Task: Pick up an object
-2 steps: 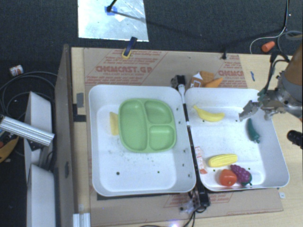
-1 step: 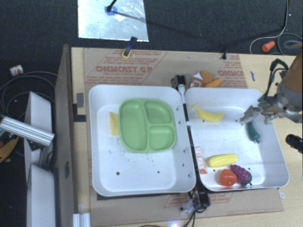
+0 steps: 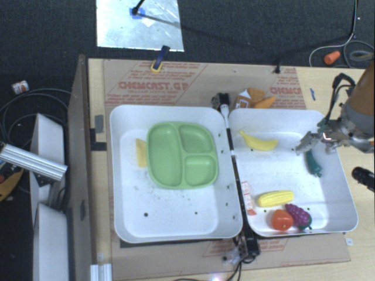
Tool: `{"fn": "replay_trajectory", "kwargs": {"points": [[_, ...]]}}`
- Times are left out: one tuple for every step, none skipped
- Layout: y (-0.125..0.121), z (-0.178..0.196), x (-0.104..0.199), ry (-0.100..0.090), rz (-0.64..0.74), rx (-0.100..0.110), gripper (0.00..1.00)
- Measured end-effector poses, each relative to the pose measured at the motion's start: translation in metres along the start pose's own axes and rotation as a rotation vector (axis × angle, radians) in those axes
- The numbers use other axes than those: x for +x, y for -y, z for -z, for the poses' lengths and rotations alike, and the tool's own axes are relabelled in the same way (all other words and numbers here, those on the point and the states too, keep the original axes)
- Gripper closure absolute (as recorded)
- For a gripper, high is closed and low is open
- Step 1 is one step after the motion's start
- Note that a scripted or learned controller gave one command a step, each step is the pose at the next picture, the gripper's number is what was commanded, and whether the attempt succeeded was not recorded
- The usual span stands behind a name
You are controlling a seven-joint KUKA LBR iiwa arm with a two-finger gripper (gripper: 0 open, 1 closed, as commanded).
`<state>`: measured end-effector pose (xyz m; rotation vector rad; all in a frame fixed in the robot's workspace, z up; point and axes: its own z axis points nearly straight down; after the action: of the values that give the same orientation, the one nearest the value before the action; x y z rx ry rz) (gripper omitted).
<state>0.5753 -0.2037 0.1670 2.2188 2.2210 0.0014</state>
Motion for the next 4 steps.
{"fn": "replay_trajectory", "kwargs": {"points": [[-0.003,-0.02,-0.003,0.0,0.0,0.001,0.0],[-0.004,-0.04,-0.002,0.0,0.0,0.002,0.0],[-0.005,-0.031,-0.003,0.0,0.0,-0.001,0.0],[0.001,-0.085,-0.002,-0.001,0.0,0.004,0.0]]}}
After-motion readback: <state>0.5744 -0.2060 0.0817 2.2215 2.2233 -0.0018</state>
